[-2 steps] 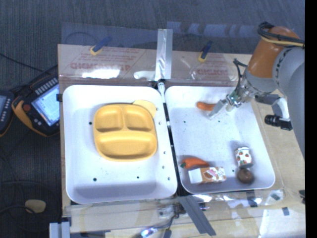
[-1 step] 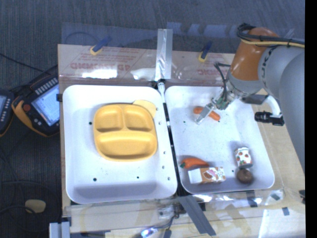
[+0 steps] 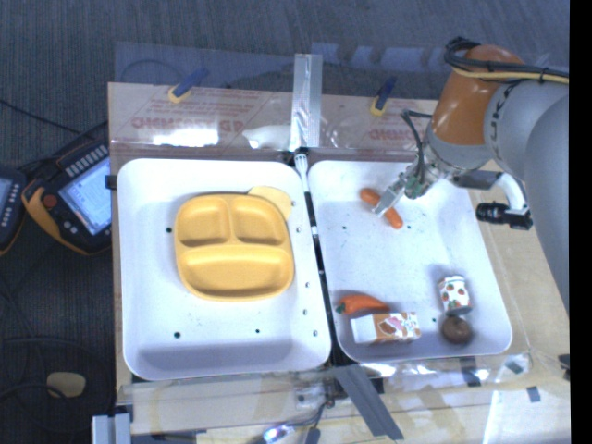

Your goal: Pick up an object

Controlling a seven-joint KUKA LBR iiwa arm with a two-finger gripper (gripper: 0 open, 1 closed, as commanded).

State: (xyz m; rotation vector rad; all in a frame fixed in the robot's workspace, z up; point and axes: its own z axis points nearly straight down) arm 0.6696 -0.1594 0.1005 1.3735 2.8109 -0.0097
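Fingers [image 3: 388, 203] seemingly open, between two small orange pieces [image 3: 370, 195], gripping neither.

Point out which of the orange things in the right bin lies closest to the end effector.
The small orange piece at the bin's far end, right at the end effector. The larger orange carrot lies at the near edge, beside the carton.

Grey arm enters from the right, orange wrist band uppermost, gripper [image 3: 392, 200] angled down-left with jaws slightly parted.
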